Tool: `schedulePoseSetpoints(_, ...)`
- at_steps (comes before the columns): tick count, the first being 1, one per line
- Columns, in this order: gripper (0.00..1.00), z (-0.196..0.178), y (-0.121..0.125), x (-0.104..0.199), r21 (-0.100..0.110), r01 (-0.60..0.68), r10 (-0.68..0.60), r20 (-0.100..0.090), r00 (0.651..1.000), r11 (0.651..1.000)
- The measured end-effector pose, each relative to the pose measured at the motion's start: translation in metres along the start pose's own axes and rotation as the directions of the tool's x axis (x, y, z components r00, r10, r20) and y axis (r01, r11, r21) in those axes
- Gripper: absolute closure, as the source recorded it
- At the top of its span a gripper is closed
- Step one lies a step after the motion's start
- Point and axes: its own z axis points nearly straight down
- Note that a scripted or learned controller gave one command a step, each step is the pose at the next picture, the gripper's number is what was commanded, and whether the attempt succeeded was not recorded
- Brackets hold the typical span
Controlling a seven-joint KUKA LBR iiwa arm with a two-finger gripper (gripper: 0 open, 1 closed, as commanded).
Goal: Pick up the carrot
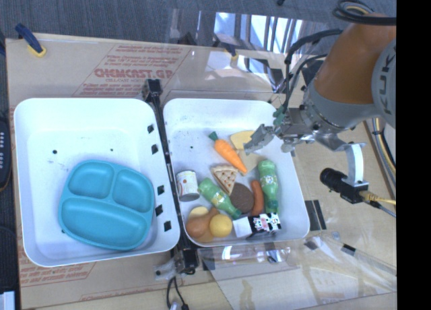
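The carrot [229,156] is orange with a green top and lies tilted in the upper middle of the right bin [192,116]. Its green end points to the upper left. My gripper [260,139] hangs over the same bin, just right of and slightly above the carrot, over a yellow cheese wedge [240,139]. Nothing is visibly held in it. The grey and orange arm [350,66] reaches in from the upper right.
Below the carrot the right bin holds a sandwich wedge [224,178], a small can [187,184], two green bottles [268,180], a brown cookie [242,199], a red sausage [258,195], a yellow fruit [220,225] and a black-and-white carton [260,224]. A blue divided plate [106,203] lies in the left bin [40,120].
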Motion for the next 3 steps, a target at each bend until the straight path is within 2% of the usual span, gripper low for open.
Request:
schedulePoseSetpoints(1,0.00,0.158,0.034,-0.025,0.014,-0.192,0.192,-0.002,0.981,0.981)
schedulePoseSetpoints(2,0.00,0.184,0.090,-0.010,-0.016,-0.153,0.153,0.002,0.988,0.988)
schedulePoseSetpoints(3,1.00,0.172,0.091,-0.010,-0.015,-0.146,0.146,0.005,0.989,0.989)
